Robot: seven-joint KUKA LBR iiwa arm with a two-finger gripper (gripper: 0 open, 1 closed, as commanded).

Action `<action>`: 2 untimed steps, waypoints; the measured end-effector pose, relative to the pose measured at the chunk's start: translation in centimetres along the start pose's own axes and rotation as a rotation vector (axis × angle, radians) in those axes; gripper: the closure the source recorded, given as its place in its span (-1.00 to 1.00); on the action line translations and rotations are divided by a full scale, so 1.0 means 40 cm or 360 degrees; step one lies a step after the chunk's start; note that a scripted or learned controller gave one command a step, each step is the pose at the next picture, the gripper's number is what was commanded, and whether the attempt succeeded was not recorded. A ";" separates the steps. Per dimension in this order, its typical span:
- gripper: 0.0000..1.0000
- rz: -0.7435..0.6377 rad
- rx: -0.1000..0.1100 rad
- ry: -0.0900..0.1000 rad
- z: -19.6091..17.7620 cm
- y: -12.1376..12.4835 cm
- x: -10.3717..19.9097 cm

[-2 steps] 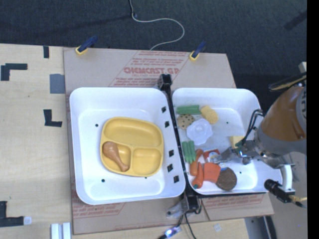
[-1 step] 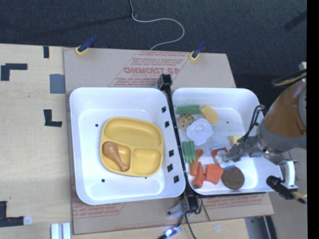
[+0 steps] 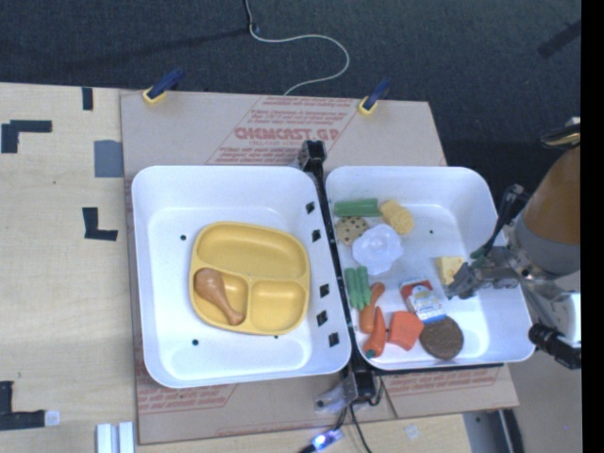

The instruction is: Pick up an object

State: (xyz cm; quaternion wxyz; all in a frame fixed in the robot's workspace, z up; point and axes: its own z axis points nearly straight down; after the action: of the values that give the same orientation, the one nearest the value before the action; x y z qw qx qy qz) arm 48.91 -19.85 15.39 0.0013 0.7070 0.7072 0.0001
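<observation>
A: Gripper (image 3: 462, 286) sits low over the right bin (image 3: 477, 189), near its right wall. Too dark and small to read, so I can't tell its state. Nothing visibly held.

B: Nearest target?

A: Yellow wedge (image 3: 450, 270), cheese-like, touching or just left of the tip. Partly hidden by it, so probably the closest, not certain.

B: Handling?

A: I'd guess hard plastic toy food: light, stiff, a bit slick. Sloped faces could squirt out of a pinch. Take it across the flat parallel sides, not the taper.

B: Alternatives?

A: Red-and-white packet (image 3: 424, 299) just left and below the tip. Flat, lies low, hard to get under. Brown round cookie (image 3: 441, 339) further toward the near wall, also flat. Orange block (image 3: 406, 329) beside it looks chunkier, better grip. Crumpled clear wrapper (image 3: 378, 248) mid-bin is soft and would deform.

B: Left bin?

A: Left bin (image 3: 160, 196) holds a yellow divided plate (image 3: 269, 253) with a drumstick (image 3: 220, 294) on it. Well apart from the arm; skip.

B: So wedge first.

A: Yes. Small shift left, then close on the flats.
</observation>
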 end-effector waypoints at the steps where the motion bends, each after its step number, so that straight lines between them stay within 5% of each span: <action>1: 1.00 -0.0003 -0.0002 0.0000 -0.154 0.009 0.012; 2: 1.00 -0.0002 0.0003 0.0002 -0.176 0.010 0.013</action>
State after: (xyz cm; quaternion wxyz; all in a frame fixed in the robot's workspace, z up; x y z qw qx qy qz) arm 49.31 -19.30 22.44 0.0000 0.7066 0.7076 0.0000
